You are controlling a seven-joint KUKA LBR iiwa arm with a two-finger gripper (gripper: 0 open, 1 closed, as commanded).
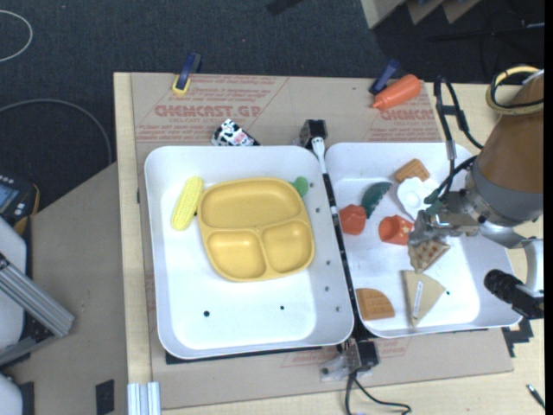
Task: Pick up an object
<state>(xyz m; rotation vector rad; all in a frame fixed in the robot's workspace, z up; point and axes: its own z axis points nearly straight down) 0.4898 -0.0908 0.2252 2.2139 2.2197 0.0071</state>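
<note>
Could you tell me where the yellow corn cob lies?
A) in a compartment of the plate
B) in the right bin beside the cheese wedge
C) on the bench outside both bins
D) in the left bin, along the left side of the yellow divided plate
D: the corn cob lies in the left bin, just off the left rim of the yellow divided plate.

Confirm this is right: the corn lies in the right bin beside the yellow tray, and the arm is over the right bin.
Not quite. The camera view shows the corn in the left bin, beside the yellow tray. The arm is indeed over the right bin.
</note>
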